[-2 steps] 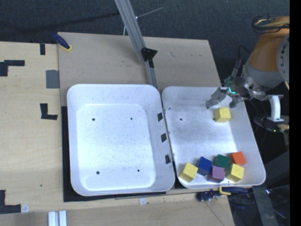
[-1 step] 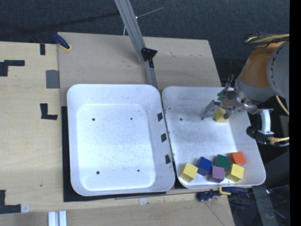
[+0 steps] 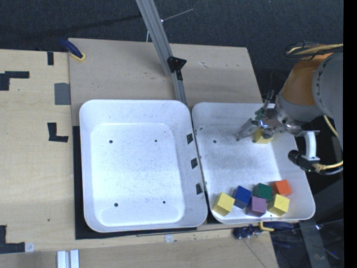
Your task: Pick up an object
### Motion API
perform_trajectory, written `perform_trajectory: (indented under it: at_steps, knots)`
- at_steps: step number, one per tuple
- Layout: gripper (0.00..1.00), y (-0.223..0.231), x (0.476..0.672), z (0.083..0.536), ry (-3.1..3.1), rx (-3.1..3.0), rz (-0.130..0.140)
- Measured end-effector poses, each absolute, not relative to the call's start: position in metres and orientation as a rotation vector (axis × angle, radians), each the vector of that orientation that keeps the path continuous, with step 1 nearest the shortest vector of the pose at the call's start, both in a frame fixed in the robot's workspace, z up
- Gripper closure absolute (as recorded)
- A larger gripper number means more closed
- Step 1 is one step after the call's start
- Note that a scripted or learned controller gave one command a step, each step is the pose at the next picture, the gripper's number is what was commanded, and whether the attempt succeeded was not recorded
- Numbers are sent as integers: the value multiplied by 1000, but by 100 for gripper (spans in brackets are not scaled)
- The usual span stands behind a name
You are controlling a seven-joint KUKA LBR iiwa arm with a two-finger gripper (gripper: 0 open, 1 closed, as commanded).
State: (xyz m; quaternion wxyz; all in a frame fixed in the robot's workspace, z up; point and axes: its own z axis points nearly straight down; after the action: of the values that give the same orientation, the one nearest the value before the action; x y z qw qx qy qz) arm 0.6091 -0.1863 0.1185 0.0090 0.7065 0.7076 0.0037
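Blocks crowd the near edge of the right bin [image 3: 223,121]: a yellow block [image 3: 223,203] at the left end, then a blue block [image 3: 242,196], a purple block [image 3: 258,205] with a green block [image 3: 263,191] just behind it, a second yellow block [image 3: 280,204], and an orange block [image 3: 283,187] at the right end. They sit packed together, most of them touching a neighbour.

Farther back in the same bin, near its right wall, the hand [image 3: 257,132] reaches in from the right on the grey arm [image 3: 326,88] with its orange band [image 3: 300,85]. A small yellow piece [image 3: 263,138] shows right at the hand, against its fingers; whether the fingers are clamped on it or merely beside it cannot be told, and their spread is unclear.

The left bin [image 3: 134,163] lies alongside, its right wall touching the right bin. Both rest on the wooden bench [image 3: 111,71], and a slanted metal bar [image 3: 159,29] crosses the far side of the bench toward the gap between the bins.
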Motion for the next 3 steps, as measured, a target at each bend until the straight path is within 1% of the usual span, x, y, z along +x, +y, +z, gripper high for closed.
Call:
perform_trajectory:
  at_steps: [1,2,3]
  knots:
    - [100,-186,609,126,2212,2206,8]
    - [100,-182,611,189,2221,2216,3]
    - [100,-182,612,235,2221,2217,3]
